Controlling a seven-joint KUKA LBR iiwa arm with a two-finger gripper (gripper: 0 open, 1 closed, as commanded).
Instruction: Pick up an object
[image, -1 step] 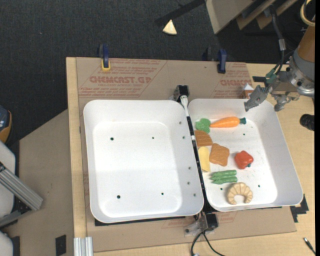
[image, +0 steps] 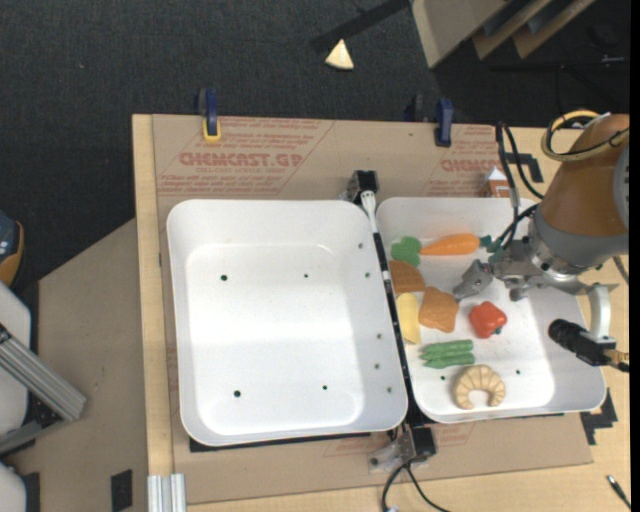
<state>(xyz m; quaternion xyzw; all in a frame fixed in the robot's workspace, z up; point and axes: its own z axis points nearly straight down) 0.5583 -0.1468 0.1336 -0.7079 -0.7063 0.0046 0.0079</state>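
- Two shallow white bins sit side by side on a brown board; the left bin (image: 270, 320) holds nothing, and the right bin (image: 530, 385) holds toy food.
- The grey arm reaches in from the right, and its gripper (image: 483, 280) hangs low over the right bin's middle. I cannot tell how the gripper is set.
- A red pepper (image: 487, 319) lies just below the gripper, toward the near edge, closest of all the items.
- An orange carrot (image: 450, 244) lies just beyond, long axis running left to right.
- A croissant (image: 479, 386) and green beans (image: 447, 352) lie nearer the front rim.
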